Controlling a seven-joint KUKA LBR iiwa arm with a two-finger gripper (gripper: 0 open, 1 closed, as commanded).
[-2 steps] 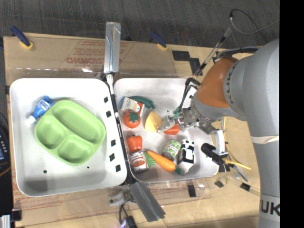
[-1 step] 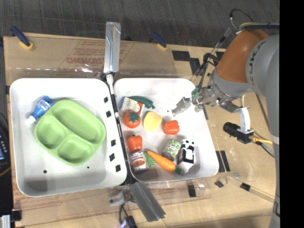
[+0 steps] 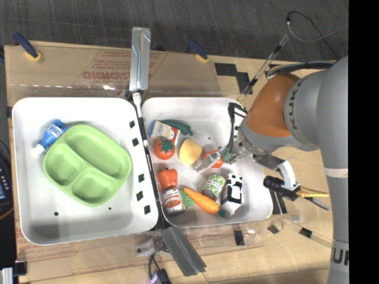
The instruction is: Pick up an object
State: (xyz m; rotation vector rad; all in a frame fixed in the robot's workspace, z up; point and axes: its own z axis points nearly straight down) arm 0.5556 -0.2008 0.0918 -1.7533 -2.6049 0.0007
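Observation:
My gripper (image 3: pixel 227 154) hangs low in the right bin (image 3: pixel 195 108), near its right wall. Its tip is right beside a small red and silver item (image 3: pixel 212 159), and I cannot make out whether they touch. To the left lie a yellow lemon-like fruit (image 3: pixel 190 151) and a tomato (image 3: pixel 164 148). Nearer the front are a green can (image 3: pixel 214 186), a carrot (image 3: pixel 201 200), a red pepper (image 3: pixel 167 177), a red-labelled can (image 3: pixel 173 200) and a black-and-white piece (image 3: pixel 235 190).
A small carton with a green top (image 3: pixel 169 128) lies at the back of the right bin. The left bin (image 3: pixel 35 218) holds a green divided plate (image 3: pixel 87 163) and a blue bottle (image 3: pixel 52 134). A metal bar (image 3: pixel 140 58) stands at the divider between the bins.

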